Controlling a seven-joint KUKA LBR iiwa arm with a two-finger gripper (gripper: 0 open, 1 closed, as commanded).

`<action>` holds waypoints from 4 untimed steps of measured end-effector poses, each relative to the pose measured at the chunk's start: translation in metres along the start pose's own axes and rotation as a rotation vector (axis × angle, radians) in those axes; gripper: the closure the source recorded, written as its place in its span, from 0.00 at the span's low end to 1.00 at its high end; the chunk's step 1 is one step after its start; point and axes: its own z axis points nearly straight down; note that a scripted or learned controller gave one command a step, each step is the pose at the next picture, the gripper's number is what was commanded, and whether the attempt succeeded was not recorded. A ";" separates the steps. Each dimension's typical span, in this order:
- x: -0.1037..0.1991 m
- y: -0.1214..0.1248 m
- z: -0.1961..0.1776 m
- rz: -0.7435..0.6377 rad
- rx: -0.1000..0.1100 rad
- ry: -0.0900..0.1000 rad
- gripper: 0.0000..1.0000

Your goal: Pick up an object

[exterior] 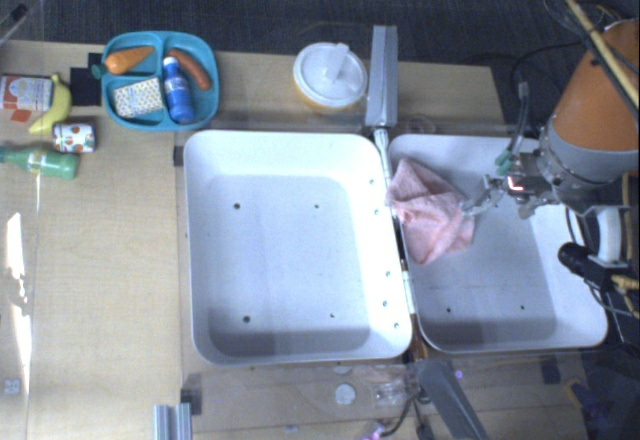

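Observation:
A crumpled pink cloth (428, 213) lies in the right bin (520, 313), against its left wall. My gripper (483, 202) hangs over this bin just right of the cloth, and its tip meets the cloth's right edge. The cloth's right corner rises slightly toward the tip. The grey arm with its orange band (598, 108) comes in from the right edge.
The left bin (290, 248) sits beside the right one, with a metal divider post (381, 78) behind their shared edge. Behind the bins stand a white lidded cup (331, 76) and a blue tray of toy food (160, 80). Small toys (50, 133) lie far left.

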 end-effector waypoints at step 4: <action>0.003 0.057 0.127 0.160 -0.006 -0.001 0.00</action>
